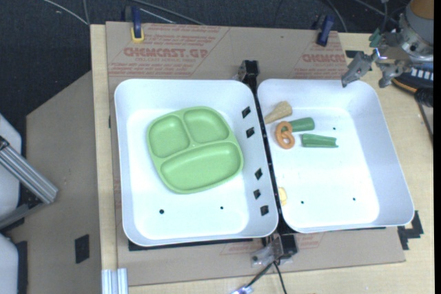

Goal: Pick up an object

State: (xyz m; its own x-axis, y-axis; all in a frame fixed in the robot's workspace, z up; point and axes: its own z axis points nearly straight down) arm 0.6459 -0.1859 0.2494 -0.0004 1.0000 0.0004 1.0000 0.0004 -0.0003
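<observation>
Glossy green three-compartment plate (195,149), smooth white bin (138,210)

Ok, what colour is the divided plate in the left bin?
Light green; the divided plate lies in the left bin, seen best in the camera view.

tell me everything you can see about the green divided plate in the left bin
The green plate is a pale green tray that looks like matte plastic, roughly rectangular with rounded corners. Raised ridges split it into three sections: two small ones along its far side and one large one nearer the camera. It looks clean, with nothing lying in it. It lies flat, right way up, turned slightly askew, near the middle of the left bin on the white floor. Nothing else touches it.
</observation>
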